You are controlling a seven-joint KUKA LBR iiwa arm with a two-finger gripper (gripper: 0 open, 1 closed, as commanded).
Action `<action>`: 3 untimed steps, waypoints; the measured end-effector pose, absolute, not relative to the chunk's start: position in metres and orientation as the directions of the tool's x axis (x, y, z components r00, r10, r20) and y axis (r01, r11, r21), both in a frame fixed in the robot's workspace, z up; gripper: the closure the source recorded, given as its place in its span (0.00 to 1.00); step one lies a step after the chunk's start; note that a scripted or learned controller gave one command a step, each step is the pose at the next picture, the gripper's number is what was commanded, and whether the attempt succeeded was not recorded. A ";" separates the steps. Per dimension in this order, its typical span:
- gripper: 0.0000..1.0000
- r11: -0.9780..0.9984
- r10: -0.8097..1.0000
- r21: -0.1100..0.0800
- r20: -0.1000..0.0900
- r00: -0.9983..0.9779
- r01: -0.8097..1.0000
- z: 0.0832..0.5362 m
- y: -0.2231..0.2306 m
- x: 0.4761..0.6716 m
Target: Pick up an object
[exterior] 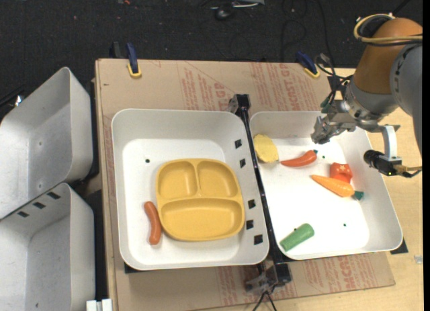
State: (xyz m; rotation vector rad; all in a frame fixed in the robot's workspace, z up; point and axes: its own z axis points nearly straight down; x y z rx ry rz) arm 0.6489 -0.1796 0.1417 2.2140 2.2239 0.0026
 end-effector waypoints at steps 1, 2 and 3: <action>1.00 0.003 1.000 0.008 -0.003 -0.003 1.000 0.193 -0.185 0.655; 1.00 0.004 1.000 0.008 -0.003 -0.004 1.000 0.247 -0.185 0.656; 1.00 0.007 1.000 -0.001 0.001 -0.007 1.000 0.244 -0.128 0.648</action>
